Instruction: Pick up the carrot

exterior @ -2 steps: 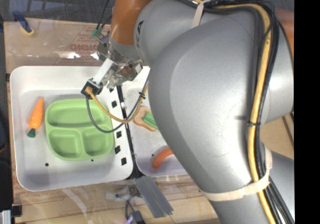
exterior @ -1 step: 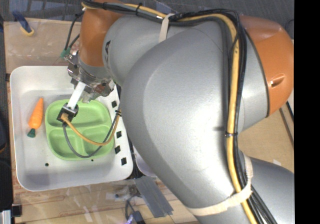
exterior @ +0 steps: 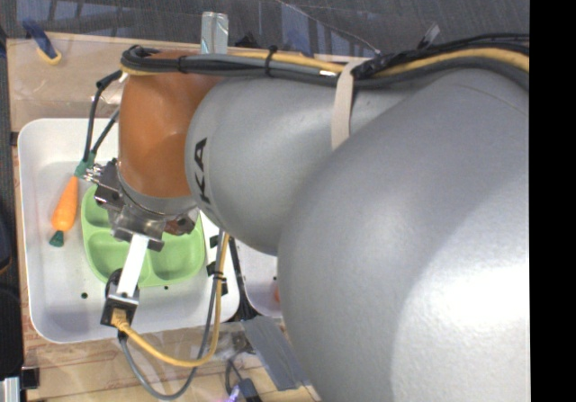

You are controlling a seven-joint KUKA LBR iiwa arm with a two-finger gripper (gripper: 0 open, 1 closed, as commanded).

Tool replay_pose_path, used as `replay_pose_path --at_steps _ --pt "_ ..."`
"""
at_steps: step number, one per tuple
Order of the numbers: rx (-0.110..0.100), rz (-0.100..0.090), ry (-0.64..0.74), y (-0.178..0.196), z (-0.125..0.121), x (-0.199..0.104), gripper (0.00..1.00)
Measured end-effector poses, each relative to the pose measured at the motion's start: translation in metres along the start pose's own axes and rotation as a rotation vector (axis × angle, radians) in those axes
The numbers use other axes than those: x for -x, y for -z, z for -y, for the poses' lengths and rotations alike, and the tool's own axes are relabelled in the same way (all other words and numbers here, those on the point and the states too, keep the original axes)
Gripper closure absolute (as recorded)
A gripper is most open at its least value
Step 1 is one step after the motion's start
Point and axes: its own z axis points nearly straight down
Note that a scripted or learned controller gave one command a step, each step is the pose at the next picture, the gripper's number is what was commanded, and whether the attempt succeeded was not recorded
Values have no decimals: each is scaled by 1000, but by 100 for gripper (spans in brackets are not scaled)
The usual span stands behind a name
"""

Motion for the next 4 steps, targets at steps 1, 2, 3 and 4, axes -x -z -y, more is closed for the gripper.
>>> replay_pose_path --at_steps 1,2,3,4 --pt "3 0 -103 71 -76 -40 100" --pt "3 2 -382 86 -131 -34 100" --pt "-4 12 -492 2 -155 -17 100" --pt "-7 15 -438 -105 -147 -72 100"
